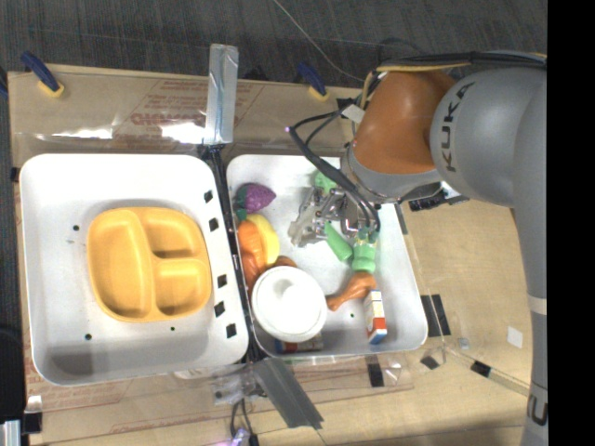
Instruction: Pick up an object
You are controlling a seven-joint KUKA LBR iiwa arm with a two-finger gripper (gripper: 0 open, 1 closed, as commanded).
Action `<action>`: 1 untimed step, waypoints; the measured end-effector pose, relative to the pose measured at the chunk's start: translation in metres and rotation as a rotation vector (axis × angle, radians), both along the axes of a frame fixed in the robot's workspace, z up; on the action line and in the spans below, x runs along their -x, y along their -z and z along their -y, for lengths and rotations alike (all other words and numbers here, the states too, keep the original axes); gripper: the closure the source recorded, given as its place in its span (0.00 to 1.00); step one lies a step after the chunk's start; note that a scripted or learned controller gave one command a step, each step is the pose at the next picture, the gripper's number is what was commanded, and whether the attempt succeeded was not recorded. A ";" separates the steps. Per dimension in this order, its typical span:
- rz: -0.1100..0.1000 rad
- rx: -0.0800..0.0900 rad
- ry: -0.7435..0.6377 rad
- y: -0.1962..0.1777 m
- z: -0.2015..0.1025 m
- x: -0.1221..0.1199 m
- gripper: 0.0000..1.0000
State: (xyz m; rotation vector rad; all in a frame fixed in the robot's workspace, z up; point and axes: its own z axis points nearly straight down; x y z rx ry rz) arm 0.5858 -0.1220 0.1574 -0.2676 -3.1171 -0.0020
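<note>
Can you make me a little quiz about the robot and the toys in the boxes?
1. True or false: the yellow plastic divided tray lies in the left white bin.
2. What sits nearest the round white bowl? A) purple toy grapes B) brown toy drumstick C) blue clamp
3. Fill in: the metal two-finger gripper hangs over the ____ white bin.

Key: 1 true; 2 B; 3 right.
</note>
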 end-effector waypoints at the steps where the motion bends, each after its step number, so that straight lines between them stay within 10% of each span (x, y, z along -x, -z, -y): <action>1: 0.027 0.005 0.040 -0.115 -0.015 -0.055 1.00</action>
